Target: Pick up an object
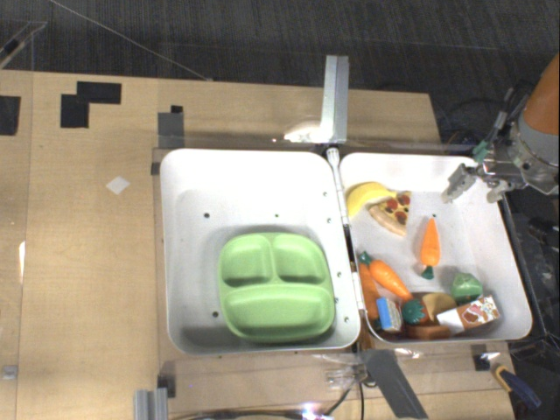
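Observation:
The right bin [477,234] holds several toy foods. At its far left lie a yellow banana [361,197] and a pizza slice [392,210]. An orange carrot [429,242] lies in the middle, and a second carrot [386,278] rests near the left wall. A green pepper [466,284], a small carton [473,312] and a blue can [389,315] crowd the near edge. My gripper [477,186] hangs over the bin's far right corner, open, with nothing between its fingers. It is well apart from the carrot and the pizza slice.
A green sectioned tray [276,285] sits in the left bin [188,234]. A metal post [336,99] stands behind the wall between the bins. Cables lie off the bench at the right [534,234].

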Robot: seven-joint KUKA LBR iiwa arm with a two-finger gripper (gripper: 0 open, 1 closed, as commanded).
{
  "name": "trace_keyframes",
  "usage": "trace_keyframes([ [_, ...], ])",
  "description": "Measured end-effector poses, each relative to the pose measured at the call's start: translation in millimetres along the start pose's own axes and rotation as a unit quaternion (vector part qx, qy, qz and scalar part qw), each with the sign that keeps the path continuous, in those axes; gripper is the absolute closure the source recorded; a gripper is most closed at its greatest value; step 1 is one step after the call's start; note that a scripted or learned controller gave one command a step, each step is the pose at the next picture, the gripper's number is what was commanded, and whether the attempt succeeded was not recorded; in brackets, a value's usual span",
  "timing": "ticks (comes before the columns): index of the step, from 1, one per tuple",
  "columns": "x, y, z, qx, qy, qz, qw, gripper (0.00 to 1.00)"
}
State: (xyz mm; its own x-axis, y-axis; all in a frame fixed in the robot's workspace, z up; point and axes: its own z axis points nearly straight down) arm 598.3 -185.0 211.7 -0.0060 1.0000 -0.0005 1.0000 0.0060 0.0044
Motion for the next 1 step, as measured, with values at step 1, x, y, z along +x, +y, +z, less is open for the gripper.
trace_keyframes([
  [1,1.4,-51.4,114.6,-0.001,0.0,-0.025,0.9997,0.0],
])
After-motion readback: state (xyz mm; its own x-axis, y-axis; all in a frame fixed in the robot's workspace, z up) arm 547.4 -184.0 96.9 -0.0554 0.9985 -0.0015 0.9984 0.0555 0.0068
